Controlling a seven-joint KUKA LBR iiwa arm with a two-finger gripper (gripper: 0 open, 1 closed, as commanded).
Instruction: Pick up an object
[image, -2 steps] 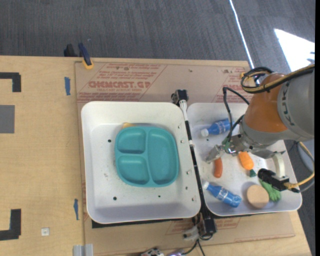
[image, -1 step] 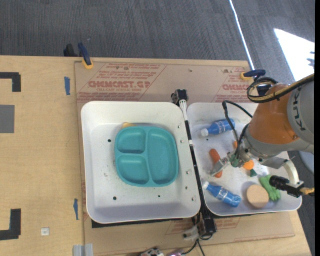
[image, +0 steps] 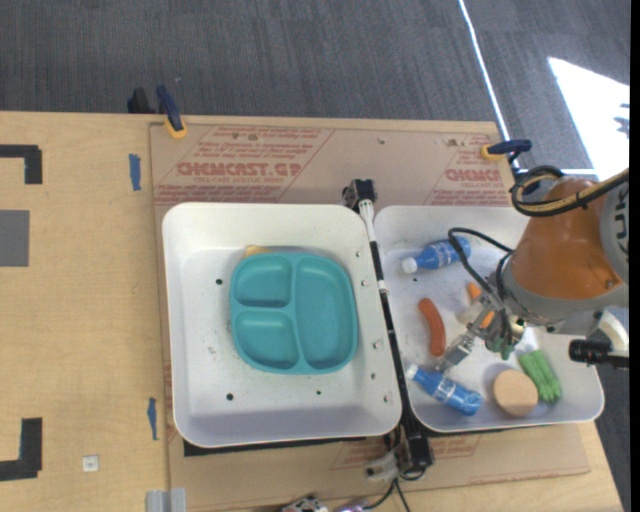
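The right bin (image: 590, 405) holds several small objects. A red sausage (image: 433, 326) lies near its middle, and a blue bottle (image: 435, 256) with a white cap lies at the back. A second blue bottle (image: 447, 390) rests at the front left, beside a tan round piece (image: 515, 392) and a green ridged piece (image: 540, 375). A small orange item (image: 473, 291) sits close to the arm. My gripper (image: 473, 335) hangs low over the bin's middle, just right of the sausage and above the front bottle. The wrist hides what lies under it.
In the left bin (image: 190, 300) lies a teal divided plate (image: 295, 310). A ridge with a black clamp (image: 358, 192) separates the two bins. The arm's orange band (image: 565, 250) and a black cable (image: 480, 245) hang over the right bin's back right.
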